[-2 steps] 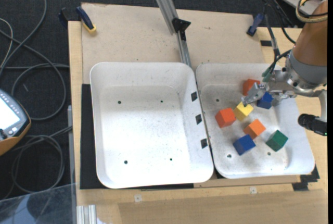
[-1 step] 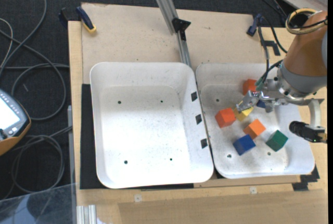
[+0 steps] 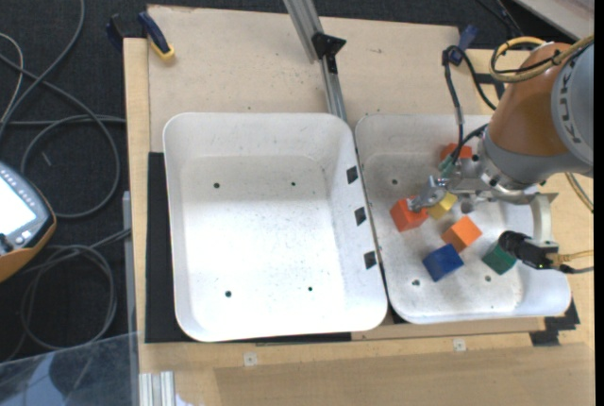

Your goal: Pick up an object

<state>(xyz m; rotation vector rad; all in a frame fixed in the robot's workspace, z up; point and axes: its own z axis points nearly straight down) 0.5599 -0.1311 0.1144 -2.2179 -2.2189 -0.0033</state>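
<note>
In right bin [image 3: 415,300], coloured blocks (hand [image 3: 436,197] above)

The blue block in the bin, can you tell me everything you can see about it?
The blue block is a small, solid-looking cube with flat faces and sharp edges, its top a brighter blue than its sides. It sits flat on the floor of the right bin, turned a little askew to the bin's walls, toward the near edge. The orange block sits just up and right of it, so close that I cannot tell whether they touch. The gripper is farther back, not on it.
</note>
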